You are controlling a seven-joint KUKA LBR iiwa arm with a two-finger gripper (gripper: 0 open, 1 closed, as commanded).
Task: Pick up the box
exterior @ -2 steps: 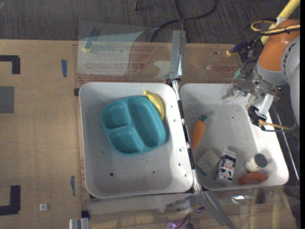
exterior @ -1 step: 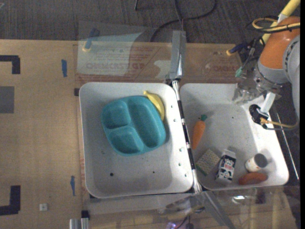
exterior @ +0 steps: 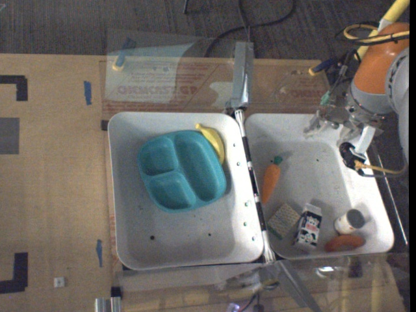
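Camera view: nearest, along the front wall of the right bin [exterior: 305, 158], lie a red-orange oblong [exterior: 344, 242] and the box [exterior: 307, 226]. The box is a small carton with black-and-white patches. Its long axis runs near to far, with the far end leaning slightly right. Its print is too small to read, and it is unclear whether it stands or lies. A tan pad [exterior: 284, 218] is just beside it on the left, and a white jar [exterior: 351, 221] sits to its right. Farther back a carrot [exterior: 270, 181] lies by the dividing wall, green end pointing away. The left bin [exterior: 188, 236] holds a teal divided plate [exterior: 183, 169] with a banana [exterior: 213, 140] at its far edge. The gripper [exterior: 335, 119] hangs over the right bin's far right corner, well apart from the box; whether it is spread or pressed together cannot be told. Beyond the bins a clear sheet [exterior: 169, 77] carries mirrored, unreadable print.
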